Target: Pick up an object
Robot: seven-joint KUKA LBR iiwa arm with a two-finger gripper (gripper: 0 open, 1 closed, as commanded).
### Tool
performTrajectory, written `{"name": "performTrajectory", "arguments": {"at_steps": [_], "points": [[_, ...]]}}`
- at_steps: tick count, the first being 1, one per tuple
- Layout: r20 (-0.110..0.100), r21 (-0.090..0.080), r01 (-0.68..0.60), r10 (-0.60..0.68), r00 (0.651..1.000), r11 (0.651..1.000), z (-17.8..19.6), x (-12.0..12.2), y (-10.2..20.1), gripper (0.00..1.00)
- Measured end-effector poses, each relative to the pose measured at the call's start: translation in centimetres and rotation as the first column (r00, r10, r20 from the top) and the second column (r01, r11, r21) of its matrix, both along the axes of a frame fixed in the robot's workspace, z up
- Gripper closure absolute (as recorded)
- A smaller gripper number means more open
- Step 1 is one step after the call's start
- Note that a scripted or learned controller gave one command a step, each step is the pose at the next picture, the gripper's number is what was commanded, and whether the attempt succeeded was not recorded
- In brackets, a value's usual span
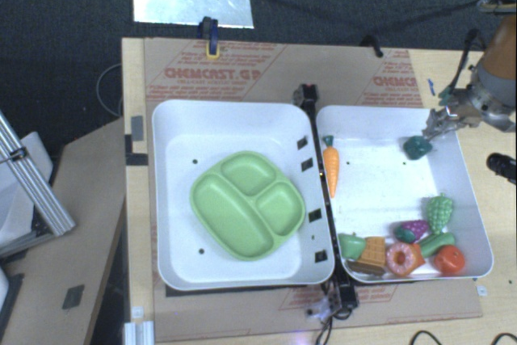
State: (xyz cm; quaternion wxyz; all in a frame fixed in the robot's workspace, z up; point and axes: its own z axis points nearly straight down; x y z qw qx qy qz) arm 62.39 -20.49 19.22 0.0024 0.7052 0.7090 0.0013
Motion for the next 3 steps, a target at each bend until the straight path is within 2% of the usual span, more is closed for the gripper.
{"name": "performTrajectory", "arguments": {"at_steps": [1,2,3], "points": [[-0.001,0.0,-0.001,0.001,1.0,1.0,3.5,0.1,0.0,1.0],[-0.005,0.002,-0.002,0.002,1.0,1.0,2.9,-0.8,4.2,1.0],[-0.004,0.004,-0.005,0.005,1.0,1.0,4.0,-1.8,9.8,1.0]]}}
